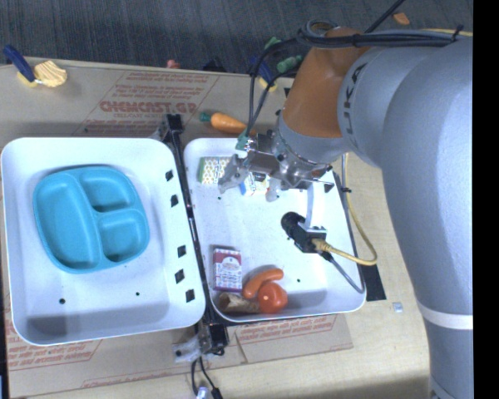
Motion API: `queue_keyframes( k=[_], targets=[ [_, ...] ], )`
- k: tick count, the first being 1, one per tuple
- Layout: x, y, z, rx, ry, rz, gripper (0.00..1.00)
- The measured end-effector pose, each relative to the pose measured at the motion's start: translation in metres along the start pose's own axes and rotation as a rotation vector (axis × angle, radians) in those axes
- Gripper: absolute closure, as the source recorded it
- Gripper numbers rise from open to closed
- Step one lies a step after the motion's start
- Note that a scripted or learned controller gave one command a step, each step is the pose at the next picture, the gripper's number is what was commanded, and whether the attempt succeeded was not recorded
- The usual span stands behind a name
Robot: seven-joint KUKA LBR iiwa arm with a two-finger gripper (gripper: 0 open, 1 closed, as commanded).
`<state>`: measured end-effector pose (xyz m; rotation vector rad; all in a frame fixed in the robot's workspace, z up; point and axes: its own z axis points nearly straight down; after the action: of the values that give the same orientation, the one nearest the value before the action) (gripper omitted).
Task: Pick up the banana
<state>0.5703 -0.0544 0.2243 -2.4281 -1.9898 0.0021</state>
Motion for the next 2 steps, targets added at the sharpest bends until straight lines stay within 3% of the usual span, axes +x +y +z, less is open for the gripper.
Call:
queue_keyframes(
  k=[1, 2],
  targets=[
    [0.078, -0.083, -0.014, 0.004, -0.001, 0.189, 0.0],
    [0.099, -0.088, -0.023, 0.001, -0.002, 0.087, 0.0]
  ],
)
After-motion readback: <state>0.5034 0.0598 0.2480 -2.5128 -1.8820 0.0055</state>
